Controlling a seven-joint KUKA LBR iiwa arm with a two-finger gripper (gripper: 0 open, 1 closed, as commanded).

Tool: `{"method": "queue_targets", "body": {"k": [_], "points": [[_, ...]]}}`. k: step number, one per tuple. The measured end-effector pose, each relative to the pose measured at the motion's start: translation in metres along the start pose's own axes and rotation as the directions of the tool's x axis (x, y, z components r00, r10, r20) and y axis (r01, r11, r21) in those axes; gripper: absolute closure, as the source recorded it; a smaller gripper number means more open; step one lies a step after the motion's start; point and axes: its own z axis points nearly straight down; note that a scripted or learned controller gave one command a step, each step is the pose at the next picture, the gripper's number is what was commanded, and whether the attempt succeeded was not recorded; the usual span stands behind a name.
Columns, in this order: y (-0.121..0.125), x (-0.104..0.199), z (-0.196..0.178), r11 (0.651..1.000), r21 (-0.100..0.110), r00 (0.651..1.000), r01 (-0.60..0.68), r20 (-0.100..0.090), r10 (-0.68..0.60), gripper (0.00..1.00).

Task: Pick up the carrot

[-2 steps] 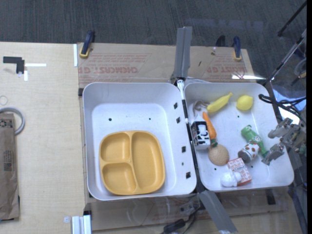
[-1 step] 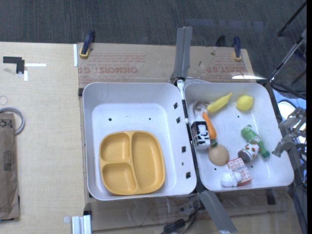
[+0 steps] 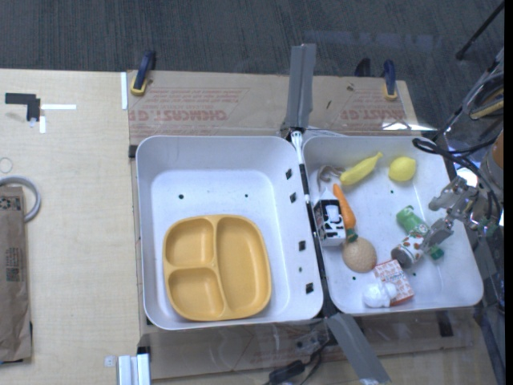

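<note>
Dark carpet lies beyond the desk (image 3: 64,151), which bears two white bins. Over the right bin's (image 3: 461,295) far-right side hangs my pincer (image 3: 446,215), fingers parted, grasping nothing. The carrot (image 3: 345,204) lies well apart from it, against that bin's left wall, touching a black-and-white carton (image 3: 329,220), with a brown ball (image 3: 359,255) just below. My worry: closing there, I could catch the carton, or jam a finger against the wall and roll the carrot.
</note>
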Motion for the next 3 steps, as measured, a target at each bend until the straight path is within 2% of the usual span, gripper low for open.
{"method": "queue_targets", "body": {"k": [1, 2, 3], "points": [[0.032, -0.042, 0.025, 0.968, 0.000, 0.968, 0.252, 0.004, -0.252, 0.00], [-0.024, 0.020, -0.002, 0.968, 0.000, 0.968, 0.250, 0.001, -0.250, 0.00], [-0.028, 0.028, 0.006, 0.982, -0.001, 0.982, 0.188, 0.001, -0.188, 0.00]]}}
